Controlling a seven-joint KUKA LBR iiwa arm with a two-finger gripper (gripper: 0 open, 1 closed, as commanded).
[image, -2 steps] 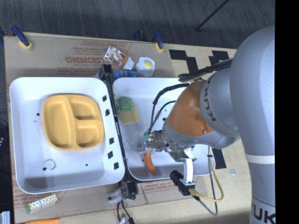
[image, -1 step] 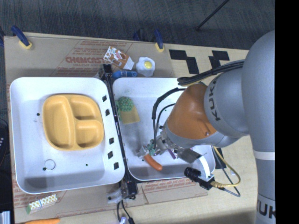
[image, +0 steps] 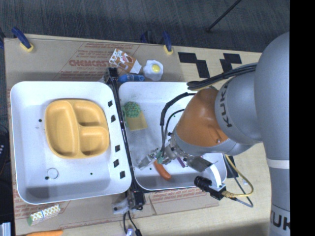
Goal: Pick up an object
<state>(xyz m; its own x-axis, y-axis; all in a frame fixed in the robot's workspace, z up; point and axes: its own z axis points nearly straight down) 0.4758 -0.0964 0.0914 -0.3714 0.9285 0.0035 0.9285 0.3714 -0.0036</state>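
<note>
Reaching down into the right bin [image: 147, 90], I have my fingers [image: 160, 157] low over its near end, right above a small orange carrot-like piece [image: 163, 171] that lies on the bin floor. My wrist and its orange band hide most of the tips, so I cannot tell whether they are spread or pressed together, and I see nothing lifted between them. The carrot piece looks to be resting flat, so I judge the pick is not yet made: the approach is done, while the closing and the lift remain. Further up the same bin sits a green and yellow sponge-like block [image: 133, 115], well apart from me. The left bin [image: 19, 132] carries a yellow divided tray [image: 77, 128]. If the grasp misses, the carrot piece may simply slide along the floor.
</note>
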